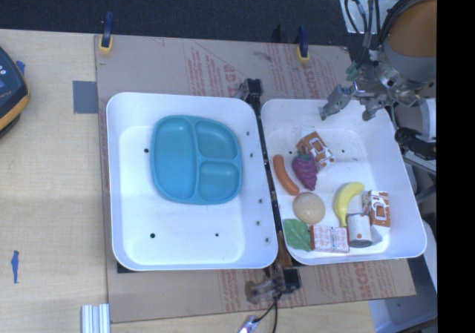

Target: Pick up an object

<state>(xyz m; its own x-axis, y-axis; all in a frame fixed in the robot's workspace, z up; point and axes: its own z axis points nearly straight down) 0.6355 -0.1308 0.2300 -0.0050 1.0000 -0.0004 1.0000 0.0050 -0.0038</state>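
You've got a black cable clamp [271, 287] nearest you, on the brown cardboard sheet [185, 64] just below the seam between the two bins. Using the right-hand shallow white bin [401, 176] as landmark from here.

Inside that bin, along its near edge: small red-and-white carton [329, 239], with a green leaf-shaped toy [297, 233] touching its left side and a grey-and-red can [359, 229] on its right. An orange-and-white box [378, 208] sits just beside the can, toward the bin's right wall. Yellow plastic banana [346, 200] lies just above the can, and a round beige bun-like piece [309, 208] is to the banana's left. Purple grape bunch [305, 171] is near the bin's middle, touching an orange sausage [285, 174] on its left. A brown-and-white packet [314, 149] is right above the grapes.

The two-finger gripper [352, 102] hangs over the bin's far edge, well apart from all the items. Fingers are spread wide: one points left over the bin floor, the other sits toward the far-right corner. Nothing is between them. Grey arm with orange band [415, 27] is above it at the bin's far-right corner.

Left of the landmark, touching it along the seam, is the second shallow white bin [126, 176]. It holds a teal three-compartment plastic plate [197, 159], lying flat in its far half.

Left of both bins, on the bench edge, is a dark device with a yellow rim [9, 90].
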